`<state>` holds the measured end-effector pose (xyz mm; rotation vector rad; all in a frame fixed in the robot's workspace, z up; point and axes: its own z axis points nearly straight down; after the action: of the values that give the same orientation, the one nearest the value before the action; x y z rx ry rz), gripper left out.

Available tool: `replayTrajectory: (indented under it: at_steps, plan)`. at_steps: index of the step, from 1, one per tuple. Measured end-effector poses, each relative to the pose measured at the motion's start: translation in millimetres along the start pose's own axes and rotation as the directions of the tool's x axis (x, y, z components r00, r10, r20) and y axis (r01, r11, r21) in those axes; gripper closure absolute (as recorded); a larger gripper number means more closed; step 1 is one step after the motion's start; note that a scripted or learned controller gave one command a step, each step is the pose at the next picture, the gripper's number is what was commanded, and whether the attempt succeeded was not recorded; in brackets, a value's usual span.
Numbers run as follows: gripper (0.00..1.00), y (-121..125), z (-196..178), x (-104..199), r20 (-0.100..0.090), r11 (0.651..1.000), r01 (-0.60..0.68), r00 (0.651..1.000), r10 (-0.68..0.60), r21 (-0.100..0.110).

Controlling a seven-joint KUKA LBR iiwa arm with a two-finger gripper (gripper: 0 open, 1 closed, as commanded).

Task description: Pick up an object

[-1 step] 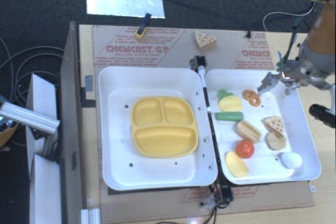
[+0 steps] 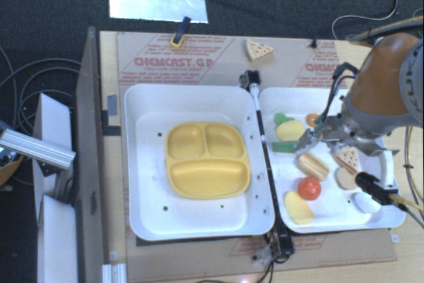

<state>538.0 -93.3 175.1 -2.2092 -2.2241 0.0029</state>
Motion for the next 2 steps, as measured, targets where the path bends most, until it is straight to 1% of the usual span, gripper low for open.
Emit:
replayTrajectory:
  at_steps: [1, 2]
  plan:
    - [0.0, -33, 91, -13, 0.006, 1.0, -0.008, 1.0, 0.008, -0.012]
    - [0.0, 67, 85, -2, 0.006, 1.0, 0.001, 1.0, -0.001, -0.02]
